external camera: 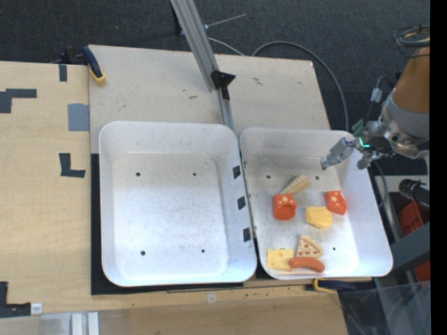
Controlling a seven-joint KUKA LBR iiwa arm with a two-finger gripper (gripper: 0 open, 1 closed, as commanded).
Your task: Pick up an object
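Lying lower-left of the hand [347, 153], well apart: orange cup [283, 206]

Claw [347, 155] seemingly open, above right bin [363, 253]

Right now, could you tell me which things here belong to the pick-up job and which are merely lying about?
Job:
gripper, above the right bin
red pieces
yellow wedge
cone
sausage
yellow block
triangular slice

Lying about:
left bin
clamp
metal pole
cable
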